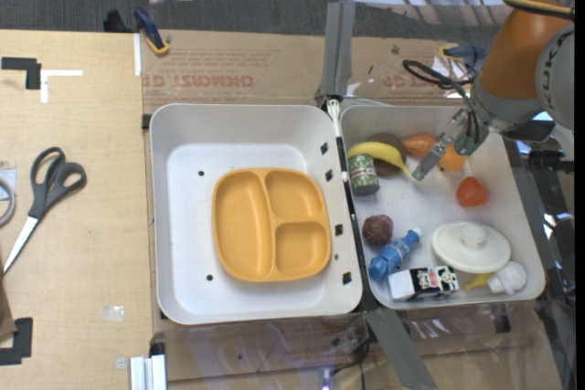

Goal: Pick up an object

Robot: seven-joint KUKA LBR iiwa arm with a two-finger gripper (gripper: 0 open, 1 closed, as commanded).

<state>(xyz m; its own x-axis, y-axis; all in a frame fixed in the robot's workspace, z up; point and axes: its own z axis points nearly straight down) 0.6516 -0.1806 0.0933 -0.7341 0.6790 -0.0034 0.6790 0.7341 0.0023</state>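
We see the gripper [430, 162] reaching down at a slant into the right bin [523, 196], its tip just beside the banana [379, 154] and in front of an orange object [437, 151] that it partly covers; whether its jaws stand wide, narrow or closed on anything we cannot tell, since they blur into one pale bar. The arm [519, 50] is cut off at the right edge; a dark brown thing behind the banana is mostly hidden and we cannot name it. Nearby lie a green can [363, 173], a red piece [472, 191], a dark berry-like ball [377, 228], a blue bottle [395, 253], a white lid [470, 246] and a black-and-white carton [424, 282]. The left bin [174, 224] holds a yellow divided tray [271, 223]; scissors [44, 192] lie well apart on the bench [73, 288].
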